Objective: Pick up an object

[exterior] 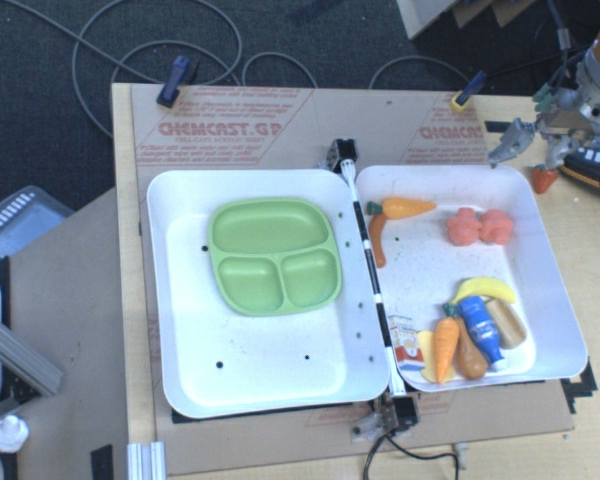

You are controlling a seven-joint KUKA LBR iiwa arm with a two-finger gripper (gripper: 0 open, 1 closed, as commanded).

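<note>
Hanging over the far right corner of the right bin, just outside its rim: gripper on the grey arm; released or clenched, cannot tell at this slant and blur; nothing visibly gripped. Lying inside the right bin, all apart from the gripper: orange carrot with a green top, near the bin's far left corner, lengthwise along the far wall; darker orange stick just beside it, against the bin's left wall, running toward the near side; pink lump in the bin's far half, toward the right, alone on bare white floor. Crowded together in the bin's near right part: yellow banana farthest back in the heap; blue bottle just nearer, touching the banana; tan bun at the bottle's right, touching it; second carrot at the bottle's left, tip toward the near wall; brown piece between that carrot and the bottle, shape hard to read; small printed packet flat near the bin's near left corner. Touching the right bin along its left wall: left bin, carrying a green divided plate; black clip at the far end of that shared edge. Beyond the right bin's far wall, on the board's edge: small blue clamp.
</note>
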